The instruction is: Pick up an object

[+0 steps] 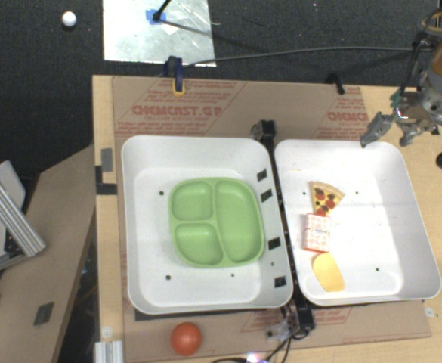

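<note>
Yellow, red-dotted and wedge-shaped, the toy pizza slice (326, 197) lies flat in the right bin (402, 225), in the far-left part of that bin's floor, point toward the near side. Just nearer than the slice, still in the right bin, sits a small white-and-red packet (317, 233), close to the slice but whether they touch cannot be told. Nearer again, just past the packet, lies a plain yellow oval piece (328, 272), close to the right bin's near wall. All three items line up along the right bin's left side; nothing grips them. The gripper (393, 129) hangs over the right bin's far-right corner, above the rim and well apart from the three items; its two fingers are spread, with nothing between them. The grey arm with orange band (441, 29) rises beyond the right bin's far-right corner. Touching the right bin's left wall is the left bin (141, 203), which holds a green three-compartment tray (216, 221) at its centre. Both bins rest on a brown board (205, 100) printed with red lettering. Left of the right bin's near corner, on the board's near edge beyond the left bin, sits an orange ball (186, 338). A blue clamp (175, 72) stands at the board's far edge.
</note>
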### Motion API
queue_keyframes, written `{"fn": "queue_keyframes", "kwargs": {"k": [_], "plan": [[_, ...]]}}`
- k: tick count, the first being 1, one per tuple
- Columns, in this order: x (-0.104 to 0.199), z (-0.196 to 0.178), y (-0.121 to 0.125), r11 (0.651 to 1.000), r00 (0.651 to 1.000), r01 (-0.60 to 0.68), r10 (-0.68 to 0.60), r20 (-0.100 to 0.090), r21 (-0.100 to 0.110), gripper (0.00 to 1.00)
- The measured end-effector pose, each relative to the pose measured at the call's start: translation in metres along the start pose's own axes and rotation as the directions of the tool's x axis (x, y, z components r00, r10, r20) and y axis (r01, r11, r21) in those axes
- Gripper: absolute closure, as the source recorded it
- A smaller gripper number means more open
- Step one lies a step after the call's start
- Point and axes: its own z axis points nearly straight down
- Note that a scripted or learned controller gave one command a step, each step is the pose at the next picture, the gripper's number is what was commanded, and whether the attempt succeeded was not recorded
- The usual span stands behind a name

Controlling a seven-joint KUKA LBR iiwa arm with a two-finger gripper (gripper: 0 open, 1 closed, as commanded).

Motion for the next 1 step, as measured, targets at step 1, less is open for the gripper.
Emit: {"fn": "queue_keyframes", "kwargs": {"k": [1], "plan": [[0.0006,-0.0085,0.0025,1.000,1.000,0.003,-0.003,0.003,-0.012,0.00]]}}
